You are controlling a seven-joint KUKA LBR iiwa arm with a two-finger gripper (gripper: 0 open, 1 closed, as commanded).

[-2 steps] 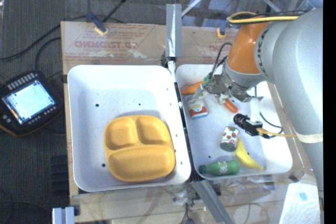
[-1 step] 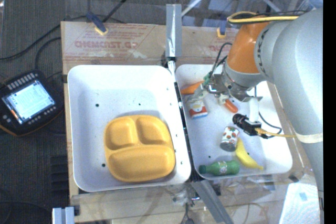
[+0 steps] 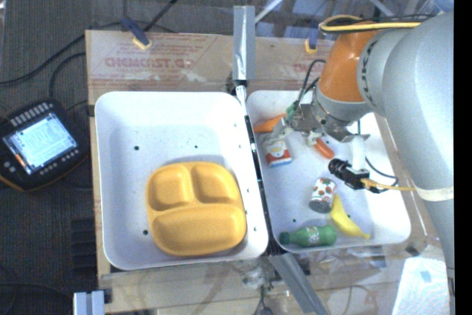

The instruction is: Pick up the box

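Observation:
The box (image 3: 278,152) is small, red and white, and lies in the right bin (image 3: 394,229) near its left wall. My gripper (image 3: 289,126) hangs just above and to the right of the box, at its upper edge. The grey wrist and the orange band (image 3: 345,76) rise behind the gripper toward the upper right. Whether the gripper touches the box is unclear from this angle.
An orange carrot (image 3: 267,123) lies just above the box. A second orange piece (image 3: 323,149), a small can (image 3: 321,194), a banana (image 3: 347,218) and a green bottle (image 3: 308,235) share the right bin. The left bin (image 3: 118,158) holds a yellow divided tray (image 3: 196,207).

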